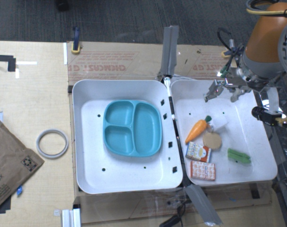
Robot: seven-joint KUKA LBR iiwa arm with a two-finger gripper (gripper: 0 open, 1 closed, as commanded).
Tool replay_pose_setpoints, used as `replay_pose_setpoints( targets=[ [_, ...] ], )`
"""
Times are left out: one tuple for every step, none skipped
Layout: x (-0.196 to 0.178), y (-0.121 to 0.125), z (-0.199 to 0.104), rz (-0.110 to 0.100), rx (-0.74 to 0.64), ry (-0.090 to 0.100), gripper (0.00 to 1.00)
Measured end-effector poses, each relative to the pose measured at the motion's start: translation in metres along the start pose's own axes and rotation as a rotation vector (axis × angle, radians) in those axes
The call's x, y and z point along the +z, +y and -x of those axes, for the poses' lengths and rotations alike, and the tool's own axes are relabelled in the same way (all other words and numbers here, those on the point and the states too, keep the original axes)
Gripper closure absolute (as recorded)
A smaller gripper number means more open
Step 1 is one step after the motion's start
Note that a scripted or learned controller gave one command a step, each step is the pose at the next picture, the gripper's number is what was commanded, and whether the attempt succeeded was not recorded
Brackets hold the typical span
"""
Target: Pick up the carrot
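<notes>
Carrot (197, 129) lying in right bin (257, 174) beside a round cookie (212, 140), claw (225, 91) above, fingers apart, holding nothing

We see the arm (269, 41) up beyond the right-hand white bin's (257, 171) far corner — a rounded orange shell over grey metal, with a pale ring-shaped part at its top. Black cables loop along its side nearest the bin, and one carries a small green marking. Above the bin's far wall sits the gripper (225, 92) — bare silvery metal, angular, with thin fingers.
</notes>
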State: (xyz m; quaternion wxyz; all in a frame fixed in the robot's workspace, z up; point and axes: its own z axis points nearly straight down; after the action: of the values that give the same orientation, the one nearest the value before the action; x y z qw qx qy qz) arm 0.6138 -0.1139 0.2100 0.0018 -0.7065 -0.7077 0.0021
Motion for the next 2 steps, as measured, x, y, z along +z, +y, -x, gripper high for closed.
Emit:
replay_pose_setpoints(
  targets=[
    [0.121,-0.018,-0.018,0.002,0.021,0.000,0.00],
    [0.122,-0.054,-0.018,-0.001,0.078,0.001,0.00]
  ],
)
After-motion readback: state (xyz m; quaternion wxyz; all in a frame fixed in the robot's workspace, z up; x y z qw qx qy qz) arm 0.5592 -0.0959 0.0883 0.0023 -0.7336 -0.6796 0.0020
